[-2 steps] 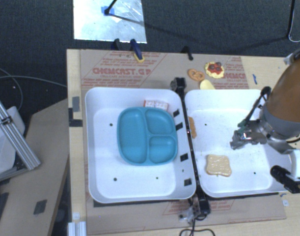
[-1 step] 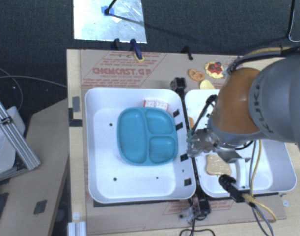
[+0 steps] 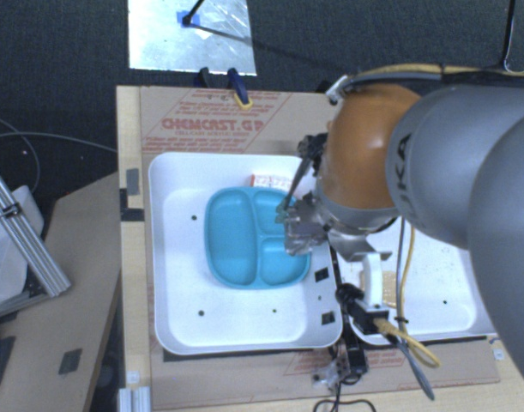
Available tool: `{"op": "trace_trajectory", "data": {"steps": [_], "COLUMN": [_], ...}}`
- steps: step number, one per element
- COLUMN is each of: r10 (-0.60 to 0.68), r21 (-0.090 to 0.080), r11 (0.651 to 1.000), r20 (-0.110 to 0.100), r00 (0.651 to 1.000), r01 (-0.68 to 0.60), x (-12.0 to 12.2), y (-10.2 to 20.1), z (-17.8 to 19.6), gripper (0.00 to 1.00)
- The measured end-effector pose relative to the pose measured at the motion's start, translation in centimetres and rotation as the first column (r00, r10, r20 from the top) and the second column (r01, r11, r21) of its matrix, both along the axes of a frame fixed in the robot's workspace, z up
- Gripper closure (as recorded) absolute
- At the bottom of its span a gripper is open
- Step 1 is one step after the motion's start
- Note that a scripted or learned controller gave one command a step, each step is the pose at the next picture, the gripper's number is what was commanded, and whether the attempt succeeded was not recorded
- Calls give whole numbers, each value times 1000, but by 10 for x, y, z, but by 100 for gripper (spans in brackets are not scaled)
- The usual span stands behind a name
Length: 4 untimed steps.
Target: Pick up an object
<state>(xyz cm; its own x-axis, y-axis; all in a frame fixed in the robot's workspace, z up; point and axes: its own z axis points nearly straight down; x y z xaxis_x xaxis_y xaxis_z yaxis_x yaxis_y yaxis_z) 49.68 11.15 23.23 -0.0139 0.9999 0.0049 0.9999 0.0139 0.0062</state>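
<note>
Item, pick in progress and not done: we found the gripper (image 3: pixel 294 230) low over the right edge of the blue divided plate (image 3: pixel 249 239), which lay flat in the left bin (image 3: pixel 184 316), unlifted; whether anything was clasped, we could not tell.

Bulky grey arm (image 3: pixel 467 170), orange band, yellow cable.
</note>
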Motion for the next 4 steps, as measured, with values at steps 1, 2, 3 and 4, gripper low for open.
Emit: {"op": "trace_trajectory", "data": {"steps": [1, 2, 3, 4], "r10": [-2, -3, 3, -10], "r21": [4, -3, -3, 1], "r11": [1000, 1000, 1000, 1000], "r20": [14, 0, 1, 8], "r00": [1000, 1000, 1000, 1000], "r01": [2, 3, -3, 10], "x": [20, 19, 19, -6], "y": [60, 55, 56, 28], "z": [161, 162, 172, 278], "gripper": [100, 100, 100, 100]}}
